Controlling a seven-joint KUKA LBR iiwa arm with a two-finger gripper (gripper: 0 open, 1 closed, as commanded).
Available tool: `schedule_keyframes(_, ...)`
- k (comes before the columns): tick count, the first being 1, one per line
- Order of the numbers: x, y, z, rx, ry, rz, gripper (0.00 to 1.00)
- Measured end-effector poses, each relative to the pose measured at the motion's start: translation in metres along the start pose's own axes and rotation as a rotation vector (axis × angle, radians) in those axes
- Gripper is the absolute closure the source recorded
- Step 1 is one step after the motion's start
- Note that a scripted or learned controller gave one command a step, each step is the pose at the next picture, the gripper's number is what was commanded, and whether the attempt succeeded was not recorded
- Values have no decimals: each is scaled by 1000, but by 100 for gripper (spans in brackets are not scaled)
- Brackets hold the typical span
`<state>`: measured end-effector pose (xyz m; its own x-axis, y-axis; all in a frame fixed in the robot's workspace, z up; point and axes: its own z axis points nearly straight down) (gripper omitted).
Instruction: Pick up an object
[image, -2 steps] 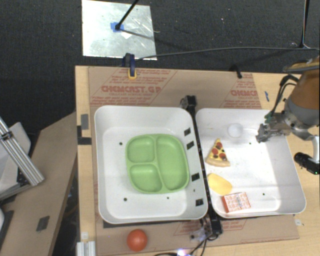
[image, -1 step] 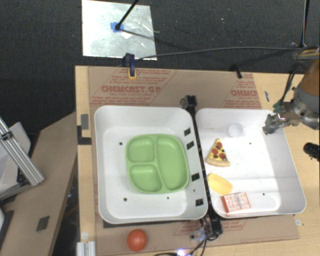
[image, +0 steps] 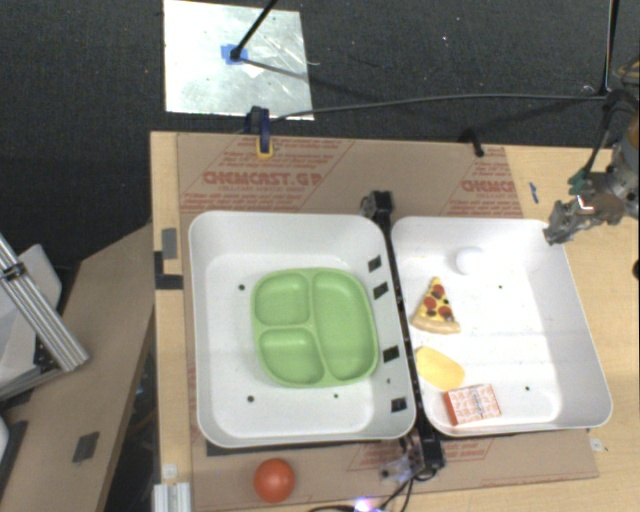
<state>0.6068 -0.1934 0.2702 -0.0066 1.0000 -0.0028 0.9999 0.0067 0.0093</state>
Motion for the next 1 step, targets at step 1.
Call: schedule_keyframes(1,45,-13,-4,7,4,-2,100)
